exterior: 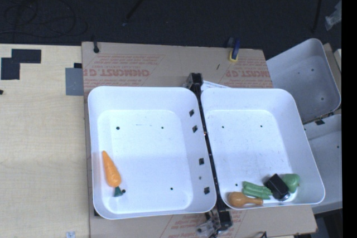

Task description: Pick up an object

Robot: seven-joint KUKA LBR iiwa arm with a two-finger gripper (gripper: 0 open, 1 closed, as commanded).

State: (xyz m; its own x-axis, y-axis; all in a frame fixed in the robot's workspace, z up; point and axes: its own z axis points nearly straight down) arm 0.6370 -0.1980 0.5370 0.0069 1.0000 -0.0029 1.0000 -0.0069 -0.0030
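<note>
dark floor with loose cables is showing behind the counter (39, 136), where a cardboard sheet (167, 67) is lying under two white bins set side by side. left bin (97, 103) is holding an orange carrot (111, 169) near its front-left corner, green tip pointing toward the front wall. right bin (301, 136) is holding a cluster at its front wall: a green pod (256, 190), a black block (276, 186) touching a green piece (291, 180), and an orange-tan pear shape (244, 200). claw state: cannot tell.

Two smooth, glossy white plastic bins (142, 98) on printed brown cardboard (167, 67) over pale matt wood tabletop (39, 136).
</note>
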